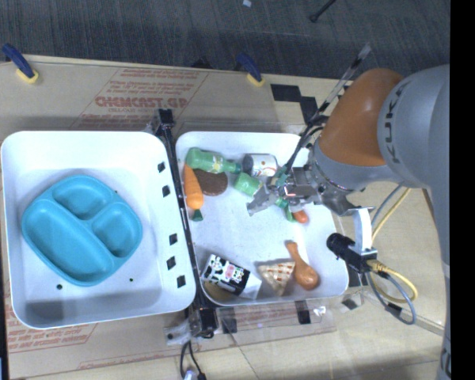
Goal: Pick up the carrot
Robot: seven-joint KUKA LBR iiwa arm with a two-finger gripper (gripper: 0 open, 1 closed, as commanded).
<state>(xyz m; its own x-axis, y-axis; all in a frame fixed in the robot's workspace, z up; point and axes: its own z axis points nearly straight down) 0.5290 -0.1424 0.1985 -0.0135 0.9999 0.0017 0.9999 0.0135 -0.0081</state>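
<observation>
Lying against the left wall of the right bin [222, 248], carrot [193, 190] just beside a green bottle [207, 162]. Hovering well apart over the bin's middle, hand [271, 194], grip impossible to tell; needing a leftward reach.

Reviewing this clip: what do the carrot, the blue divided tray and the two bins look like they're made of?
The carrot looks like moulded toy plastic: uniform orange, smooth, with a faint sheen. The blue divided tray seems to be matte plastic, one even colour with rounded moulded compartments. The left bin and right bin appear to be thin, smooth white plastic with rounded corners, though the view leaves this open.
</observation>
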